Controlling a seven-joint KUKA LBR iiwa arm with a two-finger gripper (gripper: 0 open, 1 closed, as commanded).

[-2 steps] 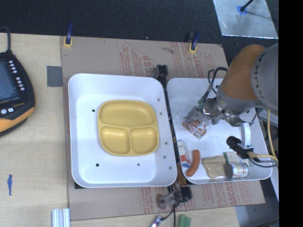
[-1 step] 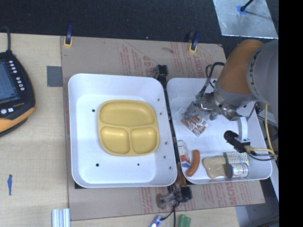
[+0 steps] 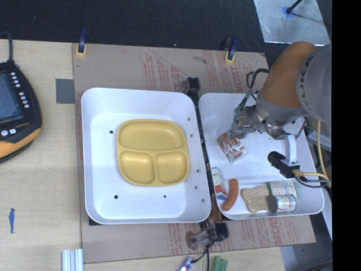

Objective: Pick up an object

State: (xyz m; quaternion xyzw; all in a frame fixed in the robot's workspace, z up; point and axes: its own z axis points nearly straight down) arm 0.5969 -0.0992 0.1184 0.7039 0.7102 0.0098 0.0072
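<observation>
My gripper (image 3: 239,126) hangs low over the upper middle of the right bin (image 3: 316,208), on the grey arm with its orange band (image 3: 285,78). A brown-and-white patterned packet (image 3: 232,147) lies directly below and in front of the gripper tip, touching it or nearly so. Along the same bin's front edge lie an orange sausage (image 3: 230,194), a tan slice of toy bread (image 3: 254,199) and a small can (image 3: 283,196). A thin packet (image 3: 216,180) rests against the bin's left wall.
The left bin (image 3: 96,151) holds a yellow divided plate (image 3: 152,151). A black part with cables (image 3: 280,162) hangs from the arm over the right bin. A teach pendant (image 3: 14,114) sits at the bench's far left.
</observation>
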